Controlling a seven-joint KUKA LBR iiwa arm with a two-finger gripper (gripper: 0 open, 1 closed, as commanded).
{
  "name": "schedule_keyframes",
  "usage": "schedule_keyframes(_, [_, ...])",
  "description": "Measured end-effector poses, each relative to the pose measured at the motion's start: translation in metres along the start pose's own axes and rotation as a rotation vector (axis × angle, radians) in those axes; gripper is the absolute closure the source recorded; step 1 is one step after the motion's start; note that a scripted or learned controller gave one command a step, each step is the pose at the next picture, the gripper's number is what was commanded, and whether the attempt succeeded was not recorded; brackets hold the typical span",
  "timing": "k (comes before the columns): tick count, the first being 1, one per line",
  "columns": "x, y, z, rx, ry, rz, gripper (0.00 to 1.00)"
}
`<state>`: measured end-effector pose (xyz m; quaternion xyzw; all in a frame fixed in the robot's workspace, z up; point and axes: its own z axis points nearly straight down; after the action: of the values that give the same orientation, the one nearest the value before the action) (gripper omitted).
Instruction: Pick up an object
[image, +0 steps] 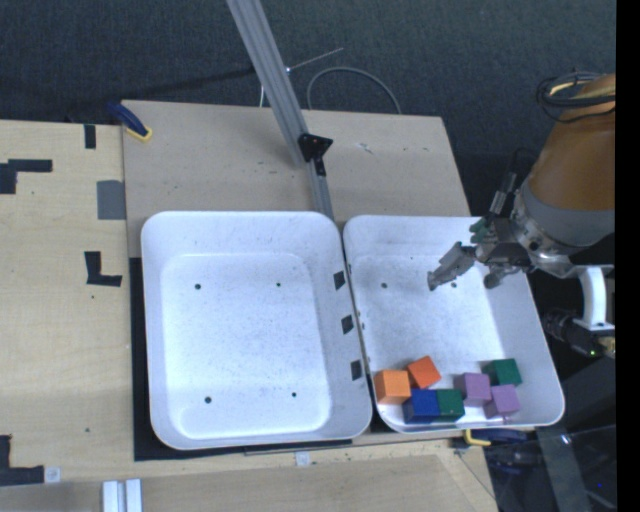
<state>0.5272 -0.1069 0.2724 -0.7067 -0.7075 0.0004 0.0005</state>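
Blocks (448, 388) sit clustered along the near edge of the right bin (520, 310): two orange, one blue, two green, two purple, several touching one another. They are the things to be picked, and their bunching against the near wall would, I judge, make it hard to take one alone. None has been lifted.

Above the far half of that bin hangs the gripper (470, 268), well apart from the blocks, with nothing between its fingers. The two fingers look spread, one pointing left and one down, so it reads as released. The arm (572, 170) enters from the right, grey with an orange band.

To the left lies the left bin (240, 330), its rim touching the right one. Both rest on a pale wooden bench (60, 300) marked with dark tape. A metal pole (285, 95) crosses the far side, over dark floor.
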Motion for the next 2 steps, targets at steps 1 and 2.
schedule_keyframes(1, [0.035, -0.026, -0.2, -0.01, -0.001, -0.002, 0.0])
schedule_keyframes(2, [0.077, 0.011, -0.085, 0.008, 0.0, -0.002, 0.0])
